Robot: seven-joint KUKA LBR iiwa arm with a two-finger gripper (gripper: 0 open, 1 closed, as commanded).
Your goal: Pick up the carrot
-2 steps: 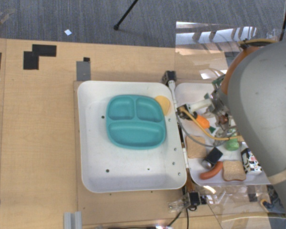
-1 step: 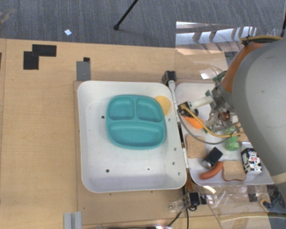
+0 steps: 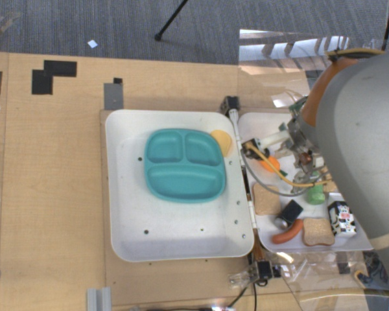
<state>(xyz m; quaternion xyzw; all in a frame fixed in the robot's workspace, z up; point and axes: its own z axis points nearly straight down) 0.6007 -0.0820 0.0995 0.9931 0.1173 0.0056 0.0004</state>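
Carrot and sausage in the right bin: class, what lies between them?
In the camera view, a bread slice and a small black block lie between the carrot and the sausage.

The small orange carrot [image 3: 270, 164] lies slantwise in the right bin.

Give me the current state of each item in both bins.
Carrot: lying in the right bin, beside the gripper.
Teal plate: flat in the left bin.
Sausage: lying near the right bin's front.
Bread slice: flat beside the sausage.
Yellow disc: by the plate's far right corner.
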